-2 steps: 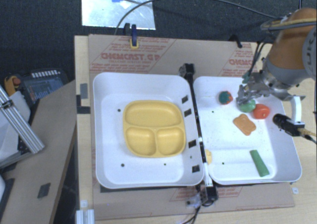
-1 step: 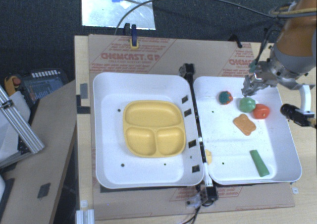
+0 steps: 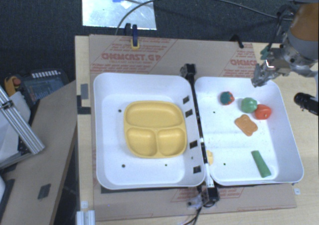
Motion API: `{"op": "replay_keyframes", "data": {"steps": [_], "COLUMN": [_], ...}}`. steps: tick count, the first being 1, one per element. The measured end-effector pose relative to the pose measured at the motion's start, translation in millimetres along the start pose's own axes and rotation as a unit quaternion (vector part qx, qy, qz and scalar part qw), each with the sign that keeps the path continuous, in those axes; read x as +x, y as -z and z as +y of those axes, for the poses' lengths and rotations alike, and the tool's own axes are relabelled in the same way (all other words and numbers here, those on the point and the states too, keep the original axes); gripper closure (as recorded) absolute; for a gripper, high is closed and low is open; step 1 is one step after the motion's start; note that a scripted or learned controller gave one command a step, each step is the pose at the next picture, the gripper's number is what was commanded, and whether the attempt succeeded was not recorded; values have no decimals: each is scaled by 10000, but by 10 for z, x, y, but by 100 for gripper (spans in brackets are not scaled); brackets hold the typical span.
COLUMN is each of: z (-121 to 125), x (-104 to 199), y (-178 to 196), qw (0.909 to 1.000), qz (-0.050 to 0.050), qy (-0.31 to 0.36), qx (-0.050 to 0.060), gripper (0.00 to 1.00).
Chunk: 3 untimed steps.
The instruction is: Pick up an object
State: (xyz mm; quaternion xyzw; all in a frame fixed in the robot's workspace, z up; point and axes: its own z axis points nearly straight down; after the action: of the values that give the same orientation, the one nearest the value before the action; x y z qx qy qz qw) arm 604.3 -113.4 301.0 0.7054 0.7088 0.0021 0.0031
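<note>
A yellow compartment tray (image 3: 153, 129) sits in the left bin (image 3: 107, 119), likely as a drop-off; the right bin (image 3: 284, 119) holds the candidates, a teal-red ball (image 3: 227, 98), green ball (image 3: 249, 104), orange piece (image 3: 246, 125), red ball (image 3: 263, 112) and green block (image 3: 260, 164); the gripper (image 3: 259, 80) hovers over its far rim, whether parted or closed I cannot tell.

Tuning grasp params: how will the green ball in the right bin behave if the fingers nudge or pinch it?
The green ball looks round, so it will probably roll if nudged. It sits close to the red piece, which may block or deflect it. Its smooth-looking surface might slip out of a pinch. The gripper is at the bin's far edge.
</note>
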Motion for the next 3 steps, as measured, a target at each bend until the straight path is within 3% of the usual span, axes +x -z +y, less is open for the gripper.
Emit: {"op": "replay_keyframes", "data": {"steps": [3], "z": [-35], "x": [1494], "y": [-600], "qw": [10000], "qz": [15], "qy": [22], "qx": [38], "gripper": [100]}}
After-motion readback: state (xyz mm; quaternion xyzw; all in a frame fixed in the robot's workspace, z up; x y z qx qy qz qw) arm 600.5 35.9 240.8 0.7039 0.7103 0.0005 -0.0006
